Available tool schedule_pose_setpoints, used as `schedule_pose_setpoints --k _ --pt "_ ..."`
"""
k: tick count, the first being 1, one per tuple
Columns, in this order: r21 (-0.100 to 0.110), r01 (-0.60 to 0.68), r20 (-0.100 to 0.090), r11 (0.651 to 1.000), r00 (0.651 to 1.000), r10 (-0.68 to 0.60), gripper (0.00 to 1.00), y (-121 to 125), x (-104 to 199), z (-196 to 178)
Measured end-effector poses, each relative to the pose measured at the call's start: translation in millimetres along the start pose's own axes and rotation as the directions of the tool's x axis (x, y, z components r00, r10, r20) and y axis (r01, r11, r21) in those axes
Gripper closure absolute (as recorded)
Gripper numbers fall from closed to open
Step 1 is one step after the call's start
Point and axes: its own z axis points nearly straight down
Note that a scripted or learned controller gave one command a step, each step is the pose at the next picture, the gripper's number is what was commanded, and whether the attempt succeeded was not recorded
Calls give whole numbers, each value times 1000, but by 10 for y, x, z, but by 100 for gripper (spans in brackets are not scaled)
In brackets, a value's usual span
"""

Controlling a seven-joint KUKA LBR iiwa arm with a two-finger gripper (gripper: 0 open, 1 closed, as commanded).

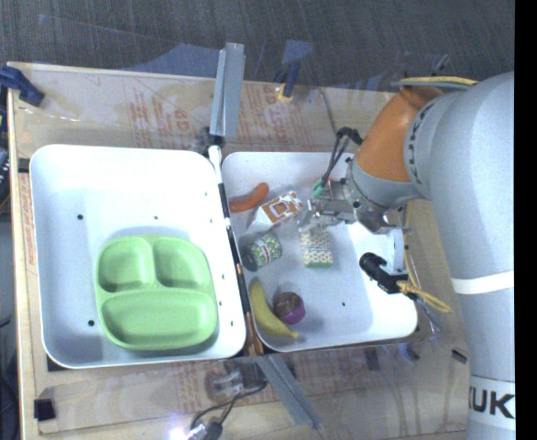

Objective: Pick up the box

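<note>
Box (280,209) (just beside tool (319,211)) lies near sausage (248,197) and can (265,250).

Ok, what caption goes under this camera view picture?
The robot's hand by the small box in the right bin, green plate in the left bin.

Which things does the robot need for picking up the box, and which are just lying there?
For the job:
gripper
small box

Just lying about:
sausage
green can
patterned packet
banana
purple round thing
green tray
</note>
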Motion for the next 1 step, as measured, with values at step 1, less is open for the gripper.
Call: schedule_pose_setpoints --k 1 --pt "0 0 0 1000 1000 0 0 0 0 1"
